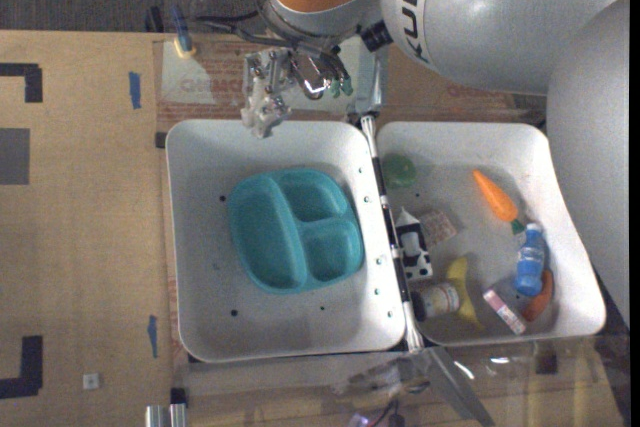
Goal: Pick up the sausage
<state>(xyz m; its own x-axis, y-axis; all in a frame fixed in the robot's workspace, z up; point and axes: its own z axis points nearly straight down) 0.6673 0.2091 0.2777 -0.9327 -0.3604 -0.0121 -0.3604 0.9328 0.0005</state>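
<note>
We saw the gripper point(262, 110) above the left bin's point(190, 215) far rim — whether its jaws were parted, we could not tell. The reddish sausage point(541, 298) lay unpicked in the right bin point(570, 215), well apart.

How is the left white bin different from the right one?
The left bin bears one large teal divided plate; the right bin bears many small things, among them a carrot and a blue bottle. The gripper hangs at the left bin's far rim, away from the right bin. Both are shallow and white.
</note>
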